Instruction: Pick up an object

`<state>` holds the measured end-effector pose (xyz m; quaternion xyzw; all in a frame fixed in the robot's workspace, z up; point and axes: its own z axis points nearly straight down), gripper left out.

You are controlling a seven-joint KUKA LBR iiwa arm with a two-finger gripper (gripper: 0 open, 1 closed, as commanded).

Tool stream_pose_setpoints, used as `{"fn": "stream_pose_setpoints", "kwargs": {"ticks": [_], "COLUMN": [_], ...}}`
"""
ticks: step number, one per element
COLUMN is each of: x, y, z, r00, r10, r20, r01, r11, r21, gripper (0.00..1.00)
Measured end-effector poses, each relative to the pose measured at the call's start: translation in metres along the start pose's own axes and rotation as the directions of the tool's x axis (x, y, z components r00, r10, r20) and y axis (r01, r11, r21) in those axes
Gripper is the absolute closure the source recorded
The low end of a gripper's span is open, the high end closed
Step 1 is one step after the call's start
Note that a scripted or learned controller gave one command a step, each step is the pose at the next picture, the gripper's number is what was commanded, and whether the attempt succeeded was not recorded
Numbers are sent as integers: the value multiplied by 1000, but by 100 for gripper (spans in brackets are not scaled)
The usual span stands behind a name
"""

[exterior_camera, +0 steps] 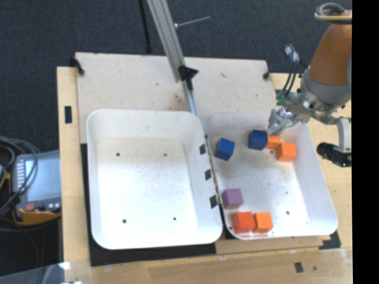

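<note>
Orange cubes (282, 148), two touching, lie in the right bin (317, 182) near its far right corner, directly under and just in front of the pincer (277, 123). A dark blue cube (257, 139) sits just left of them. Whether the pincer is apart or together cannot be told.

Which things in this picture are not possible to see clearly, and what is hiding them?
- Gripper, camera view: the fingertips are small and blurred over the right bin, so their state is unclear.
- Small orange block: partly covered by the gripper; contact cannot be told.
- Arm: cut off by the right side of the view.
- Two orange blocks at the near wall: too blurred to tell if they touch.
</note>
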<state>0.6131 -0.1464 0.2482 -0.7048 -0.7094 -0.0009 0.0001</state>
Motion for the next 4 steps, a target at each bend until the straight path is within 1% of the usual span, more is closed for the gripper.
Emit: {"fn": "stream_pose_setpoints", "kwargs": {"ticks": [2,3,4], "x": [111,160,215], "y": [-11,-25,-46], "z": [-10,-16,-16], "r00": [1000,1000,1000], "r10": [-1,-2,-2], "r20": [0,-1,0], "r01": [1,2,2], "r11": [1000,1000,1000], "r21": [1,3,2], "gripper": [100,100,100]}}
